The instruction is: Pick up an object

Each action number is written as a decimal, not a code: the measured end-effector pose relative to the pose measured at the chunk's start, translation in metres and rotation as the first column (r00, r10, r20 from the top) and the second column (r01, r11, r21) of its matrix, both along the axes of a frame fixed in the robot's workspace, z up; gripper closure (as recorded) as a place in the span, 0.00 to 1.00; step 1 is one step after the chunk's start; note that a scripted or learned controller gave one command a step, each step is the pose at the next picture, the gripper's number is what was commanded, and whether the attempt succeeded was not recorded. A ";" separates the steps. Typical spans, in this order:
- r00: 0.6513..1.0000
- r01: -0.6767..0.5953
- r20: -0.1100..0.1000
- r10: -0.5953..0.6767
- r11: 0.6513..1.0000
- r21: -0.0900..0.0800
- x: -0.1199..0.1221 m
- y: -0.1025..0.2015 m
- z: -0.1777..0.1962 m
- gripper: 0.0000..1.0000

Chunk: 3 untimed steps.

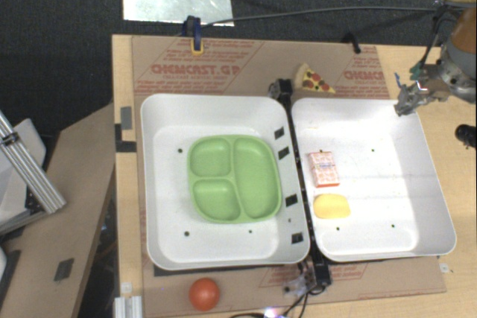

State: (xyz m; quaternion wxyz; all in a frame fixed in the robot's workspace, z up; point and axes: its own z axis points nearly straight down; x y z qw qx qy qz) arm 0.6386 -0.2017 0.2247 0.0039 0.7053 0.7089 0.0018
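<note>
One gripper (407, 97) above bin (417, 160) corner

Two white bins sit side by side: the left bin (160, 182) holds one green divided tray (234, 178), the right bin (417, 182) one small carton (323, 168) and one yellow piece (331, 205). Outside lie one pizza slice (314, 79) (far) and one red ball (203, 293) (near).
</note>
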 end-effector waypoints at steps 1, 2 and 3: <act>1.000 0.000 -0.003 0.000 1.000 0.002 0.001 0.000 0.021 1.00; 1.000 -0.005 -0.006 0.005 1.000 0.004 -0.003 0.059 0.022 1.00; 1.000 -0.002 -0.008 0.002 1.000 0.003 -0.015 0.109 0.008 1.00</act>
